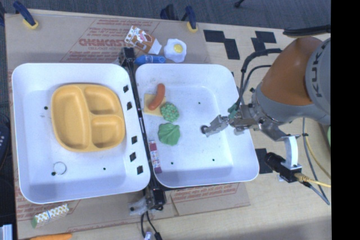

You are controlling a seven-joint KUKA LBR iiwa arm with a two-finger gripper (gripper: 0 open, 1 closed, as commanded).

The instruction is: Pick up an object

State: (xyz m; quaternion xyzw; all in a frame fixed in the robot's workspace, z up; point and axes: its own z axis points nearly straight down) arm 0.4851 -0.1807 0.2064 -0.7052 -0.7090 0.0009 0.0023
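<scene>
In the right bin [225, 168] several toy foods lie near its left side: a red-orange sausage [157, 96] on a yellow cheese wedge [149, 104], a green broccoli-like piece [169, 112] and a green leafy piece [169, 134]. My gripper [208, 128] hangs over the middle of the right bin, to the right of the green pieces and apart from them. Nothing shows between its fingers.
The left bin [28, 177] holds a yellow divided tray [88, 117] and a small clear ring [59, 168]. Behind the bins lie a snack packet [138, 38], a blue item [149, 59] and a toy fried egg [176, 50]. A candy wrapper [52, 214] lies at the front left.
</scene>
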